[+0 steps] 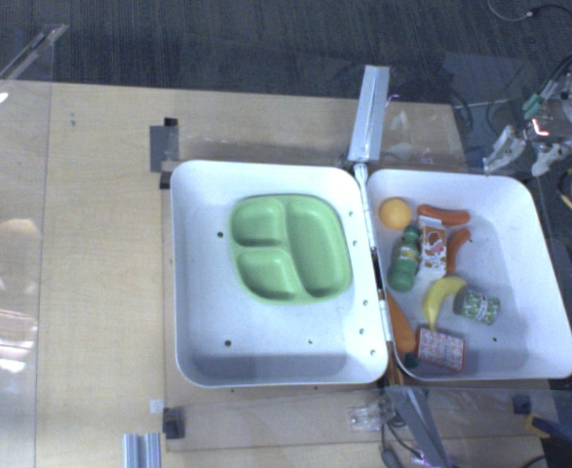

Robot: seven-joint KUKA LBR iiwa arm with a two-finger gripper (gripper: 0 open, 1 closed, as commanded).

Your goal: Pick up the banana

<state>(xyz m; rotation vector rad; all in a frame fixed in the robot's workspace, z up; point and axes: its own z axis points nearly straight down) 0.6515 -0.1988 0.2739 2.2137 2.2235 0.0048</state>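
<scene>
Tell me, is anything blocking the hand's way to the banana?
Nothing lies on the banana, but a can and a carton crowd it. The hand sits beyond the bin's far corner.

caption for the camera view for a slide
Yellow curved banana lies among toy groceries in the right white bin; gripper waits outside.

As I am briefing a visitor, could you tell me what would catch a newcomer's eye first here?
First the green divided tray, alone in the left bin. Next the colourful heap in the right bin: the yellow banana in its middle, an orange at the far left corner, a green bottle between them.
</scene>
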